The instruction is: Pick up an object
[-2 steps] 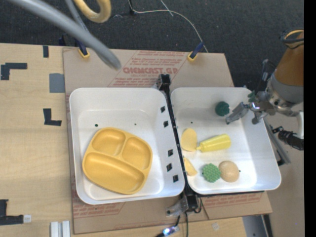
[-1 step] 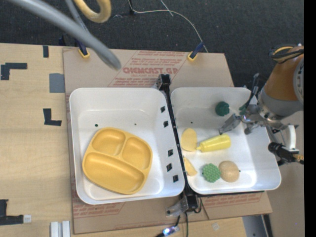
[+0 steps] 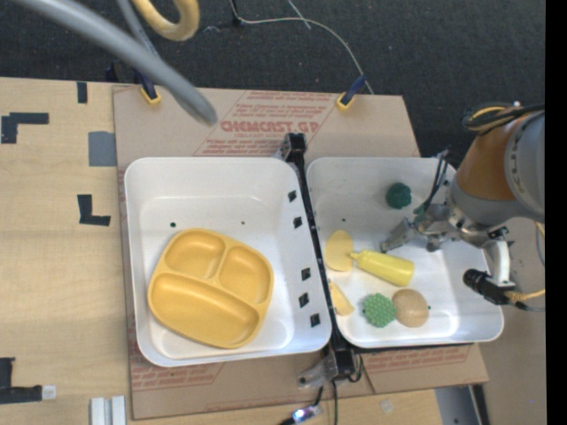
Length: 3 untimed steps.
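The pincer (image 3: 406, 235) hangs low in the right bin (image 3: 354, 177), near the bench's right edge; I cannot tell its state. The yellow bottle (image 3: 384, 266) lies just beside it: descend squarely across the bottle's width before closing.

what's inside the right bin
The right bin holds a dark green ball, yellow bottle, pale yellow piece, green bumpy ball and tan ball.

Two smooth, glossy white plastic bins (image 3: 142, 193) sit on a matt brown cardboard sheet (image 3: 266, 122) over pale wood-grain bench (image 3: 53, 264). A glossy yellow plastic divided tray (image 3: 211, 286) shines; a green ball (image 3: 379, 310) looks rough and knobbly, beside a matt tan ball (image 3: 410, 307).
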Each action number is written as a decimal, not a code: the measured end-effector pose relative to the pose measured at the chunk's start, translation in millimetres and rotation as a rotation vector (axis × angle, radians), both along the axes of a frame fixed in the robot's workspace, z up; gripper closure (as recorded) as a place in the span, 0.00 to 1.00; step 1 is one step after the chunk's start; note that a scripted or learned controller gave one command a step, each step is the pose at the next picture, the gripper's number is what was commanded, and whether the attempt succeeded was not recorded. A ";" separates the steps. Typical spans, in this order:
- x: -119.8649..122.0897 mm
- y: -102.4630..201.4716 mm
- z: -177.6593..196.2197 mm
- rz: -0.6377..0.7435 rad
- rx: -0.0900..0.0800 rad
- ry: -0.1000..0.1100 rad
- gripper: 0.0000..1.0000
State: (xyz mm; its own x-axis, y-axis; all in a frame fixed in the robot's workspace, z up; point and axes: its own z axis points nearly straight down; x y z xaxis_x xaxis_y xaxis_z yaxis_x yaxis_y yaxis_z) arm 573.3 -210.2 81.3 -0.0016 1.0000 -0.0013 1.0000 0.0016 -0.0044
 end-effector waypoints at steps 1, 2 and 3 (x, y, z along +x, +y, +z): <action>1.2 -0.4 10.8 0.001 -0.001 -0.001 1.00; 4.9 4.0 50.8 0.001 0.002 -0.003 1.00; 11.1 10.3 93.0 0.002 0.002 -0.004 1.00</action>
State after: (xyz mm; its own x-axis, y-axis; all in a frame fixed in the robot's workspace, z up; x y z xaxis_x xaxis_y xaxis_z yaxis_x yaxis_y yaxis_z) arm 584.3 -199.9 174.3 -0.0034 1.0000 0.0007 1.0000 0.0034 -0.0006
